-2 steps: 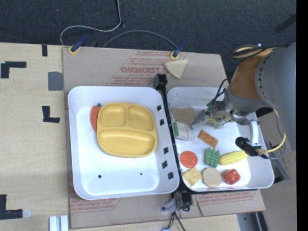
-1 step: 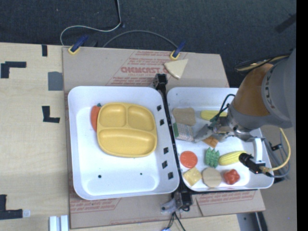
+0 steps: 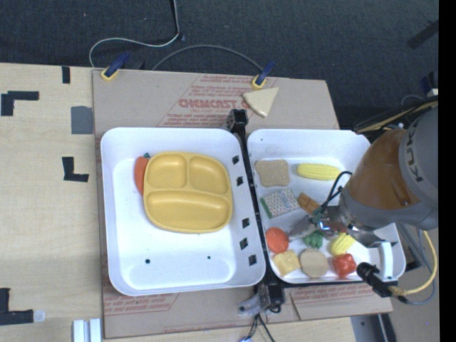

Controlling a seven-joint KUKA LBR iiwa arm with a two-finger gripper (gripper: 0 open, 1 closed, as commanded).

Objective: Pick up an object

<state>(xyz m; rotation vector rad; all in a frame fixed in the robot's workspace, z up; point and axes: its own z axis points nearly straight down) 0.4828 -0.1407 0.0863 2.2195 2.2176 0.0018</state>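
Scanning from your left, you see the left bin (image 3: pixel 117 262) on the desk (image 3: pixel 35 212) carrying a yellow divided plate (image 3: pixel 188 192), its long axis running roughly left to right, with an orange carrot-like piece (image 3: pixel 140 173) tucked against the plate's left edge and standing lengthwise along the bin's depth.

Past the black divider you reach the right bin (image 3: pixel 313 140), which is crowded with toy food. Near its far side a tan bread slice (image 3: pixel 273 172) lies flat, and just to its right a yellow corn cob (image 3: pixel 318 171) lies with its long axis left to right, tips pointing toward either side wall. Below the bread sits a grey-green mesh piece (image 3: pixel 278 203), tilted. Along the near wall you find a red tomato (image 3: pixel 277 240), a pale yellow block (image 3: pixel 286 263), a beige round piece (image 3: pixel 313 263), a small green piece (image 3: pixel 313 239), a yellow piece (image 3: pixel 343 244) and a red piece (image 3: pixel 345 264).

At your right the arm comes in over the bin, and the end effector (image 3: pixel 322 221) sits low among those items, near the green piece. You cannot tell whether it is spread or pressed together.

A pale wedge (image 3: pixel 261 102) lies on the cardboard beyond the bins.
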